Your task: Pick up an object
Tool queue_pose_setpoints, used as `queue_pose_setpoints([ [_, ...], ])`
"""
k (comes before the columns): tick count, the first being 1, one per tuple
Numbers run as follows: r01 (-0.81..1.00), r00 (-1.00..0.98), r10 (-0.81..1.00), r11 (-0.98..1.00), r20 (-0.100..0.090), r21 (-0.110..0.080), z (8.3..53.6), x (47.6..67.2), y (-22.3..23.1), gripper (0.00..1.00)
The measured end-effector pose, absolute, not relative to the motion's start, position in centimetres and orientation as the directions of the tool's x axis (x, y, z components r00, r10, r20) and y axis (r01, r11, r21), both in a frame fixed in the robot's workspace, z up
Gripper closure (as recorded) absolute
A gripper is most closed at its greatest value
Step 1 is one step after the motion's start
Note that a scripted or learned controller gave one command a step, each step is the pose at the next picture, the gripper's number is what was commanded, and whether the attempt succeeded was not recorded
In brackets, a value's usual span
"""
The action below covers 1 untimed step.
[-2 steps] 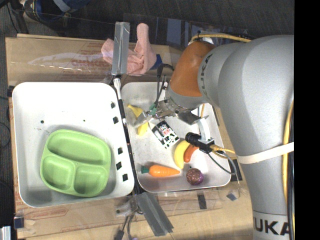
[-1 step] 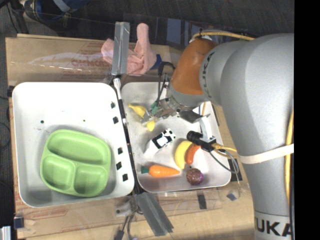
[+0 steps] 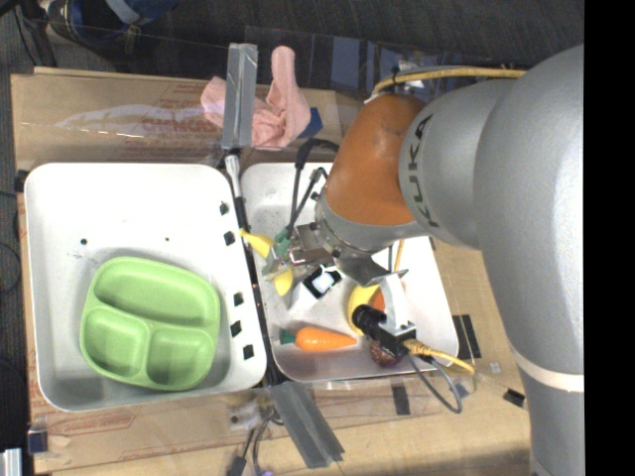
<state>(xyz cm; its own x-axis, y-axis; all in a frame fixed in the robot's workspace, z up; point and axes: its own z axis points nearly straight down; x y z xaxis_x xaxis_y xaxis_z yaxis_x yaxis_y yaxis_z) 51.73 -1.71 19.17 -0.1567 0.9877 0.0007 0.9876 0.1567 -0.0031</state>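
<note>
The right bin point(image 3: 266, 191) holds several small toy foods. An orange carrot point(image 3: 325, 340) lies near its front wall. A yellow banana piece point(image 3: 257, 243) rests by the left wall, and another yellow piece point(image 3: 284, 283) lies just below it. A yellow-and-red item point(image 3: 365, 299) and a dark round piece point(image 3: 383, 353) sit to the right of the carrot. My gripper point(image 3: 296, 251) hangs low in the bin's left half, right over the yellow pieces, under the big orange and grey wrist. The wrist hides most of the bin's middle.
The left bin point(image 3: 119, 191) holds a green divided tray point(image 3: 149, 322). A pink cloth point(image 3: 266, 102) lies behind the bins on the cardboard. A yellow cable point(image 3: 442, 358) runs across the right bin's front right corner. Grey tape strips point(image 3: 238, 92) mark the divider between bins.
</note>
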Motion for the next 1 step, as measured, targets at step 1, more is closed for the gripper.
queue_pose_setpoints([
  [1,0.988,-0.156,0.988,0.156,0.000,-0.003,19.17,51.73,-1.75,0.00],
])
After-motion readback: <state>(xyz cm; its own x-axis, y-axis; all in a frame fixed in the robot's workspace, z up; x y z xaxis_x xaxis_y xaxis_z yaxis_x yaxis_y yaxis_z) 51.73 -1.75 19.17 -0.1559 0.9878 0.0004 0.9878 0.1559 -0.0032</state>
